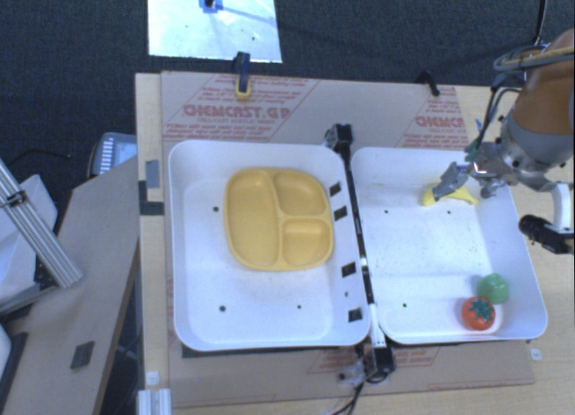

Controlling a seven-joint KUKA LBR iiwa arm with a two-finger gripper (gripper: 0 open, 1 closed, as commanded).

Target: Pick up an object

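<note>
A small yellow banana-shaped toy (pixel 460 198) lies near the back of the right bin (pixel 422 251). My gripper (pixel 468 186) hangs low right over it, open, with one grey finger (pixel 446 182) across the toy's left end and the other by its right end. The toy rests on the bin floor. An orange tomato-like toy (pixel 478 313) and a green toy (pixel 492 288) sit together in the right bin's front right corner, well apart from the gripper.
A yellow divided plate (pixel 278 218) lies in the middle of the left bin (pixel 193 251). A black divider strip (pixel 352 225) runs between the bins. The arm (pixel 539 108) comes in from the right above the right bin's far edge.
</note>
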